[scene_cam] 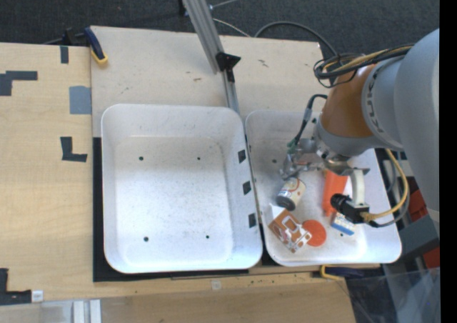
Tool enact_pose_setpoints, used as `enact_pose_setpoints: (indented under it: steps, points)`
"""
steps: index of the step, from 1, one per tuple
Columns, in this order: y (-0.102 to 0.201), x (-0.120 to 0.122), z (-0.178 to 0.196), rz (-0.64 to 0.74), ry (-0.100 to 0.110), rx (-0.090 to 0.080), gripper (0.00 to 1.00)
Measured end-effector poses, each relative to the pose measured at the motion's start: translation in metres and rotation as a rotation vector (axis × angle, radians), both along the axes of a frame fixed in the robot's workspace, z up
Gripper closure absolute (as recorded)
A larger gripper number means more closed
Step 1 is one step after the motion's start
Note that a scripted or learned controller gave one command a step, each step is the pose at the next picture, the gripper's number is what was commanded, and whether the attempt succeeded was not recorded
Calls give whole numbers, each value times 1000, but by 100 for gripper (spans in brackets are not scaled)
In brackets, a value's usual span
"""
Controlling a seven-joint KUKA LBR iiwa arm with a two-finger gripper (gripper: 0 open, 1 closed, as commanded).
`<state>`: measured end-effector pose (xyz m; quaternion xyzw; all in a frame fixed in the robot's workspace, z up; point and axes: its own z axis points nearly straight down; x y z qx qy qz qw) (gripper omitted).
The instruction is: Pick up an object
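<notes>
While my gripper (293, 169) hangs over the small white-and-brown cylinder (289, 192) (finger state: cannot tell), nothing's lifted yet.

The left bin (175, 186) lies open across its whole floor. In the right bin (378, 246), a can (289, 191), a patterned box (287, 230), an orange disc (313, 233) and an orange block (333, 191) crowd the near half beneath the arm (371, 107). A slanted metal pole (203, 18) crosses the table (43, 136) behind.
</notes>
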<state>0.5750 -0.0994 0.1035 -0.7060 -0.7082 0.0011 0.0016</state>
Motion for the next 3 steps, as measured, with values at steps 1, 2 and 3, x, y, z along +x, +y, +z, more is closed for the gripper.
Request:
enact_pose_setpoints:
  steps: [1, 2, 3]
  points:
    - [3, -6, 45, -2, -6, -1, 100]
    - [-3, -3, 89, -2, -7, -2, 100]
    - [-3, -2, 133, -1, -7, -1, 100]
